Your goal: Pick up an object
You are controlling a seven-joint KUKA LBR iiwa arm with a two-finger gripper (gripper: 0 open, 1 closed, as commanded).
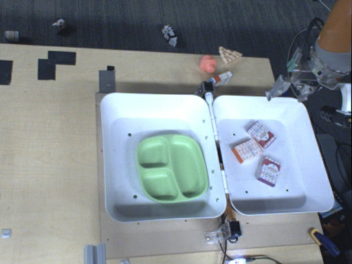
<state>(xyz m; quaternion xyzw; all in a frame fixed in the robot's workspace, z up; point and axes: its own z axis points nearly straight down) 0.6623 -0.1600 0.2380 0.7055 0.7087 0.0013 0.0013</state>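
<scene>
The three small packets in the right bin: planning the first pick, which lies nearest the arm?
The top packet, highest in the bin's far half; the orange-edged packet and lowest packet lie farther away.

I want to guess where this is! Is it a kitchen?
Probably not; it looks like a robot lab. A robot arm reaches over two white bins on a wooden bench, with loose wires nearby.

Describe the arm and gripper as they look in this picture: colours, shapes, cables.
The arm shows as a rounded orange band above a grey wrist section. Below it sits a pale grey, metallic gripper, small and blurred. Thin dark cables loop around the wrist. No markings are legible.
</scene>
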